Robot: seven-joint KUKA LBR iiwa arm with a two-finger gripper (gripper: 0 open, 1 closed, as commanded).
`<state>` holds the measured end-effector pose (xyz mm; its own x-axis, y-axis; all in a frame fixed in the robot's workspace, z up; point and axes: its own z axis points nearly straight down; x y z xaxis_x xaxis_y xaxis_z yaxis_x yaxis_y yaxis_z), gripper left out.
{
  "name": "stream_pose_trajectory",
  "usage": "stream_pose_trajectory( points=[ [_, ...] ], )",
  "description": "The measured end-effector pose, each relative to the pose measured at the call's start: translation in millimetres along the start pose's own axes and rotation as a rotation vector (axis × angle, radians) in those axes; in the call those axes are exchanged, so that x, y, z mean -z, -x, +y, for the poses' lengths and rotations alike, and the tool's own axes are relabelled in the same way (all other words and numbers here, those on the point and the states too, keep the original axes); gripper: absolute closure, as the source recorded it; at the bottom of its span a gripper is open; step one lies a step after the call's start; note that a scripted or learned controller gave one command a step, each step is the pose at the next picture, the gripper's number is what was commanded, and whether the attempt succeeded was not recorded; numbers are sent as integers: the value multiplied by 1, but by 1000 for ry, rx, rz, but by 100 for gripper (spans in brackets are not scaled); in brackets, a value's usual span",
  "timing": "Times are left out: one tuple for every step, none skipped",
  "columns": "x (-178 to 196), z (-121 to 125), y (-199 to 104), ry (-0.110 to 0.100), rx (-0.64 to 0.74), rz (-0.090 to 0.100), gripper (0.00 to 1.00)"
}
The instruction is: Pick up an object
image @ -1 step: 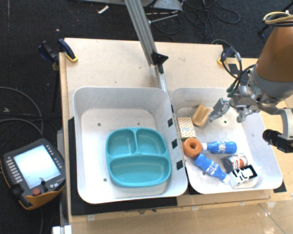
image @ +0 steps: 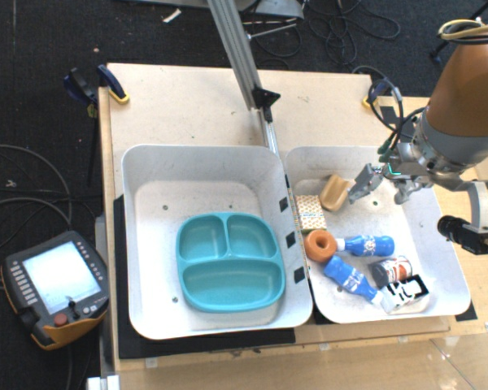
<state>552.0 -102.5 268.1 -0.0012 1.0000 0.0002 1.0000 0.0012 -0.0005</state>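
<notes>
Reaching into the right bin (image: 451, 254) from the right, our arm has its gripper (image: 387, 183) hanging over the bin's upper half, and we see its two fingers spread apart with nothing between them. The nearest candidate for the pick is the tan block (image: 335, 192), just to the left of the left finger, close to the wall that the two bins share.

We judge the main risk to be a miss. The block sits to one side of the open fingers, not between them, so a straight descent from here would likely close on bare bin floor. If we shift left to centre on it, the left finger could clip the block and push it against the dividing wall, or strike the wall itself. The block also looks tilted, so the fingers may slip off its slanted faces.

The other things in the right bin are crowded together lower down: a small checkered box (image: 309, 212) beside the wall, an orange ring (image: 320, 244) just below it, a blue bottle (image: 368, 245) touching or nearly touching the ring, a second blue bottle (image: 347, 276) beneath, and a black, white and red item (image: 400, 280) at the lower right. Grasping in that cluster could catch two things at once.

The left bin (image: 146, 218) holds a teal divided tray (image: 228, 262), whose three compartments look bare.
</notes>
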Motion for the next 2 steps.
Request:
stream_pose_trajectory(
  points=[
    [-62,6,-1,-6,-1,0,0],
    [-109,1,-8,-5,-1,0,0]
  ],
)
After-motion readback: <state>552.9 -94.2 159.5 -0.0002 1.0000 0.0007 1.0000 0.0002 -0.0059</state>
